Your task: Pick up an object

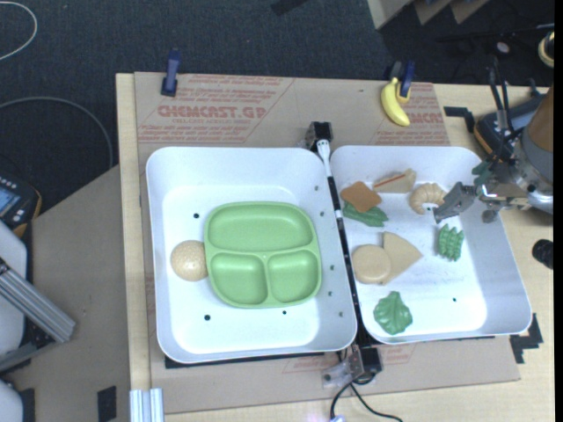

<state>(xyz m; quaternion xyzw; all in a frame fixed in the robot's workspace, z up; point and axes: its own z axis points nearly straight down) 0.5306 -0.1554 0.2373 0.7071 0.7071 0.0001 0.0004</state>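
Camera view: gripper poised over the right bin's clutter

Camera view, starting at the bottom of the frame: a dark green leafy piece (392, 312) lies near the lower rim of the right bin (501, 301), free of its neighbours and so probably an easy target. Above it, a round tan disc (370, 264) touches a tan wedge (401, 253). To their right sits a small green ridged piece (450, 241). The gripper (455, 202) hangs just above that piece, beside a pale knobbly piece (427, 195), carrying nothing; I cannot tell how wide it stands. Nothing is lifted yet. In the left bin (167, 178), a green divided plate (263, 253) rests with a beige ball (188, 259) touching its left edge. Farthest, a yellow banana (395, 105) lies on the bench outside both bins.
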